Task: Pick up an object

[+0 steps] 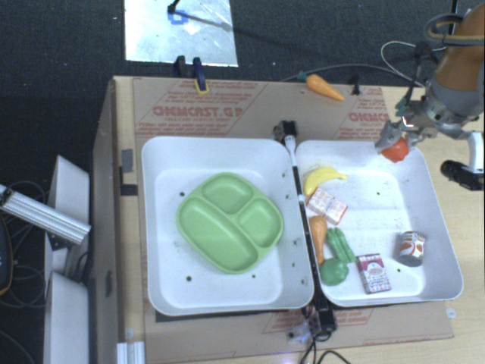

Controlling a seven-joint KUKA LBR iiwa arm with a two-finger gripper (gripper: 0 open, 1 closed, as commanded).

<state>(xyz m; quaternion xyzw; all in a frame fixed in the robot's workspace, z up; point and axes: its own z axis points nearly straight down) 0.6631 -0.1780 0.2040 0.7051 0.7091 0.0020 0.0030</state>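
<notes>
My gripper (394, 144) hangs over the far right corner of the right bin (436, 203), at the end of the grey arm with the orange band (458, 67). It is shut on a small round red-orange object (395, 153) that sits between its fingers, lifted just above the bin's rim. Lower in the right bin lie a yellow banana (324, 177), a pink and white packet (328, 205), an orange carrot (318, 237), a green vegetable (336, 258), a red box (373, 272) and a small can (411, 249).
The left bin (163, 203) holds a green divided plate (229, 221). A second carrot (326, 88) lies on the cardboard behind the bins, near a blue clamp (199, 74). Cables run behind the arm at the upper right.
</notes>
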